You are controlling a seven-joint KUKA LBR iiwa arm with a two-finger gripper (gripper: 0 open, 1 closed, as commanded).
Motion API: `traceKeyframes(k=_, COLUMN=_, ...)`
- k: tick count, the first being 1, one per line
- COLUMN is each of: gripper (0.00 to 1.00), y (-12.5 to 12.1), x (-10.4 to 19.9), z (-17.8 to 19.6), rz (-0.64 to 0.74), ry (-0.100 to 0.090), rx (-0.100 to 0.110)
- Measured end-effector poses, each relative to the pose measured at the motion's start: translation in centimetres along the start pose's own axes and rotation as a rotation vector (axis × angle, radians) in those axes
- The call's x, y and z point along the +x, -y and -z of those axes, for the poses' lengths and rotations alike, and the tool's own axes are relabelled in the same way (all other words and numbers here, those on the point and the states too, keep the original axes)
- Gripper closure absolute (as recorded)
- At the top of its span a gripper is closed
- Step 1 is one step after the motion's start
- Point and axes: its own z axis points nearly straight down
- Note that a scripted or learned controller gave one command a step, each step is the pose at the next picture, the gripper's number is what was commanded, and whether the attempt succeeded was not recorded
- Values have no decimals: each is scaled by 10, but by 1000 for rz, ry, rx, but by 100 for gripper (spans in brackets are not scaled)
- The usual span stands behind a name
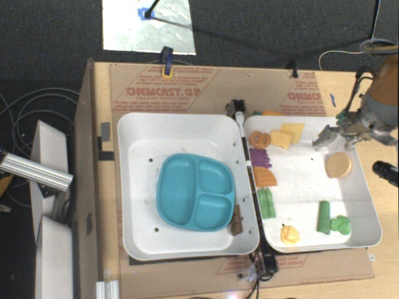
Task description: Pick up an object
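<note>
My gripper (pixel 337 139) hangs over the upper right part of the right bin (pixel 365 195), open, with nothing between its fingers. A tan round piece (pixel 338 165) lies just below it on the bin floor. Along the bin's left side lie an orange ridged disc (pixel 259 140), two yellow blocks (pixel 286 135), purple grapes (pixel 260 159), an orange wedge (pixel 265 178) and a green pod (pixel 267 203). Near the front lie a yellow toy (pixel 288 233), a green stick (pixel 323 217) and a green broccoli (pixel 340 224).
The left bin (pixel 140 167) holds a teal divided plate (pixel 196 192) and a small brown piece (pixel 236 220) by its right wall. A black clamp (pixel 236 109) sits where the bins meet at the back. The arm's orange band (pixel 383 83) is at the right edge.
</note>
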Motion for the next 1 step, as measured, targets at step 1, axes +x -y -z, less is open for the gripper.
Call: traceKeyframes(k=1, gripper=0, y=67, x=0, z=-16, rz=-7, ry=-3, rx=7)
